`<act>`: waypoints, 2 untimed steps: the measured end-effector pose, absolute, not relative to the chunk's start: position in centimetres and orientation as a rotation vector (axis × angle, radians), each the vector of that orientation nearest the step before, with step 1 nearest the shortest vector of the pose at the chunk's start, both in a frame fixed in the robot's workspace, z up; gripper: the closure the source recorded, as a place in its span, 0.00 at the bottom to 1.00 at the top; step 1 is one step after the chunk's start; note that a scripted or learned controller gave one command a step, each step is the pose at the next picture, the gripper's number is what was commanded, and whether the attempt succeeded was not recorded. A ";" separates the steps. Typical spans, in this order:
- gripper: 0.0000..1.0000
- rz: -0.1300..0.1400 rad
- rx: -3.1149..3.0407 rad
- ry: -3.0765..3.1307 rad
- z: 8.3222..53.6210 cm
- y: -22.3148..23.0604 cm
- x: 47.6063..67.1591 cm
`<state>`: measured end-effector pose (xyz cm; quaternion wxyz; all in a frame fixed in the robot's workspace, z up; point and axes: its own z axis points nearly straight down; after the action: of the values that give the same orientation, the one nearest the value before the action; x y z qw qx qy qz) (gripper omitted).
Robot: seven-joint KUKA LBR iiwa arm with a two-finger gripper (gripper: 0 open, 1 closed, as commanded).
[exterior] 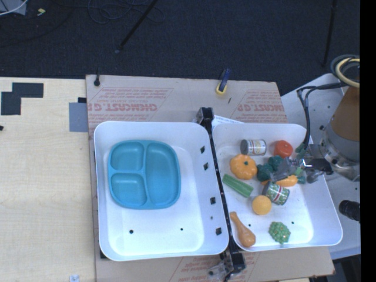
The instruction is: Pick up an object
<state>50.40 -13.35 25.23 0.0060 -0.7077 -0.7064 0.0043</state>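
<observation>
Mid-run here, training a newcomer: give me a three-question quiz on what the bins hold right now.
1. True or false: the blue divided plate lies in the right bin.
2. Which item lies nearest the right bin's front edge? A) broccoli B) red tomato C) small can
3. Fill in: the green cucumber lies just below the orange ____.

Key: 1 false, it lies in the left bin. 2 A. 3 pumpkin.
</observation>
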 end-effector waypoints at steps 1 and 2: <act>0.00 0.003 -2.219 -2.219 25.9 -13.4 50.6; 0.00 0.008 -2.214 -2.216 19.4 -13.0 50.8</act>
<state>50.78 -12.97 19.45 0.0044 -0.7068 -0.7074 0.0025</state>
